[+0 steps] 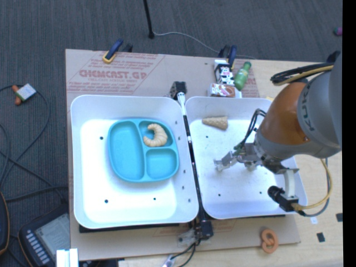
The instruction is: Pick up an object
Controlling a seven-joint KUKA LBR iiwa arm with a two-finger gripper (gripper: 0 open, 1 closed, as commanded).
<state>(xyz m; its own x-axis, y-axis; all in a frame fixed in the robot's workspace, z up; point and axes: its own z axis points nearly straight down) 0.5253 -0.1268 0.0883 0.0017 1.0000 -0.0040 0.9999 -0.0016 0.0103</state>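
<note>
A tan wedge-shaped piece (216, 122) lies near the far edge of the right bin (222, 204). A pale curled croissant-like piece (156, 134) rests in the upper right compartment of a blue divided plate (129, 156) in the left bin (94, 204). My gripper (224, 161) hangs low over the middle of the right bin, pointing left, about a hand's width in front of the tan wedge and apart from it. Nothing shows in its grasp. The grey arm with its orange band (283, 121) covers the bin's right side.
Behind the right bin stand a green bottle (242, 75) and a small printed carton (223, 87). An orange ring-shaped item (269, 240) lies on the cardboard in front of the right bin. Blue clamps (114, 50) hold the board's far edge. A ridge (189, 149) divides the bins.
</note>
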